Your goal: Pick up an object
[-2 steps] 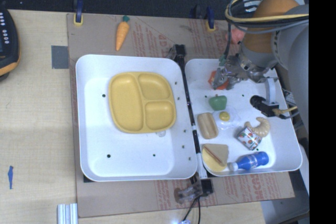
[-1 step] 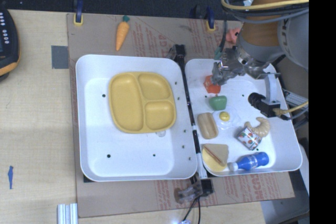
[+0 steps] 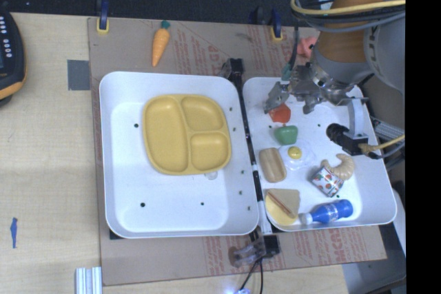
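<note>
My gripper [image 3: 291, 105] hangs over the far end of the right bin [image 3: 382, 200], open, with nothing between its fingers. A small red item [image 3: 280, 114] lies just below its left finger [image 3: 273, 102], close to it or touching. In front of that sit a green pepper [image 3: 286, 134] and a small yellow ball [image 3: 294, 153]. Further forward are a tan bread roll [image 3: 272, 165], a croissant [image 3: 340, 166], a small printed can [image 3: 325, 182], a blue bottle [image 3: 331, 211] and a pale wedge [image 3: 282, 204].
The left bin [image 3: 120, 196] holds a yellow divided plate [image 3: 186, 133]. A toy carrot [image 3: 160, 43] lies on the board beyond the left bin. A dark device [image 3: 9, 55] sits at the bench's left edge.
</note>
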